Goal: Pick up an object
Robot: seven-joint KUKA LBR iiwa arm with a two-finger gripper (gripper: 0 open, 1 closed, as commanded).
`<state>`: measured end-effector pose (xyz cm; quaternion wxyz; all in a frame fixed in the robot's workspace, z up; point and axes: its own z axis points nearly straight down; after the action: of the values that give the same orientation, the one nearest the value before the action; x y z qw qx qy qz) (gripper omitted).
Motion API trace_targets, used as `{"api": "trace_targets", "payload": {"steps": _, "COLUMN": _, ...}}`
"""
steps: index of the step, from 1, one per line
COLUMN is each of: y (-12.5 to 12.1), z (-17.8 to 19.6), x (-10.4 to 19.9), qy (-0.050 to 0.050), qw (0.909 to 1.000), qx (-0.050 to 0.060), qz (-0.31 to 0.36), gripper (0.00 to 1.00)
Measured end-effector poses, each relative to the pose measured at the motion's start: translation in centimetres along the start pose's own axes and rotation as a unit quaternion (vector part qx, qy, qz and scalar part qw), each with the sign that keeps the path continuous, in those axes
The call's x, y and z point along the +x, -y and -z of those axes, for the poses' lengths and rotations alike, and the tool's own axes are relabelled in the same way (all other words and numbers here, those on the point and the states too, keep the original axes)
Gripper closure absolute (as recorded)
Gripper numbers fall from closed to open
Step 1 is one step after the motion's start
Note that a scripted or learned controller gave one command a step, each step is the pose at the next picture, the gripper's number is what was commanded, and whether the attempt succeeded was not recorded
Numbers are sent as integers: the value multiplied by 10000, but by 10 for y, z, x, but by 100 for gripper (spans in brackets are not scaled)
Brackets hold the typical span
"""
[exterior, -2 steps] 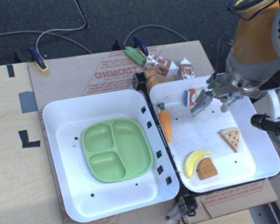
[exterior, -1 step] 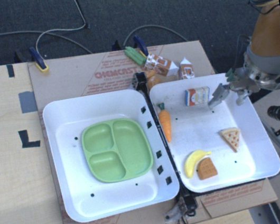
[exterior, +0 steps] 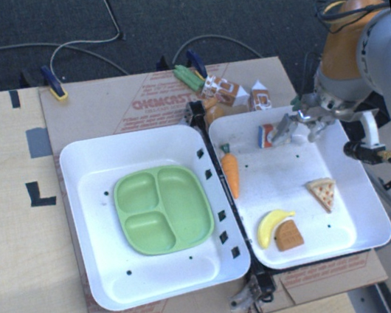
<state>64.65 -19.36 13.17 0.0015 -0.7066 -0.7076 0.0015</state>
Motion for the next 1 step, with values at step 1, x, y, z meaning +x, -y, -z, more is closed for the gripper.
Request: {"api": "trace_targets", "payload": {"steps": 1, "y": -22, "z": -18, "x": 30, "qy": 0, "qw": 10000, "qx": -16, "qz": 1, "gripper": 0}}
